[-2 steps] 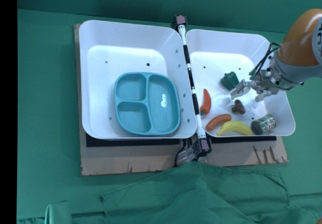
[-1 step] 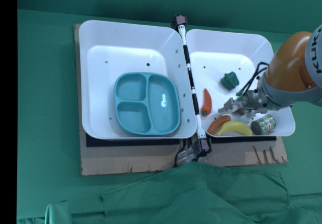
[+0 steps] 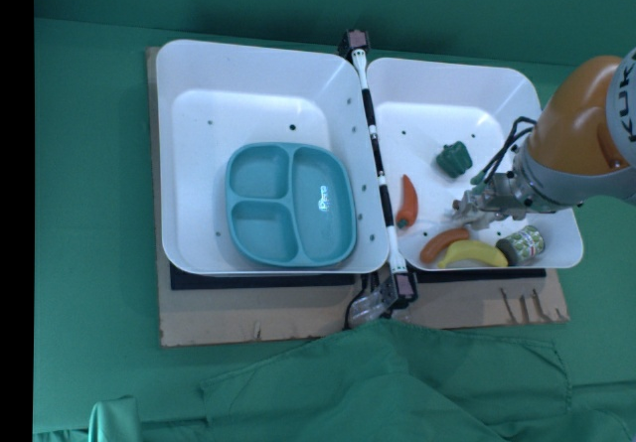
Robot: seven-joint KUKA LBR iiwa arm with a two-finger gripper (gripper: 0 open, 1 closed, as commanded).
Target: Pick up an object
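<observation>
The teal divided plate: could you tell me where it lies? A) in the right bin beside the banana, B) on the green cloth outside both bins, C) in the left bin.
C: the teal divided plate lies flat on the floor of the left bin, apart from the food items in the right bin.

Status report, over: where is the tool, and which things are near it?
Tool low in right bin. Nearest below: sausage, banana. Can beside arm. Nothing seen in grasp.
</observation>
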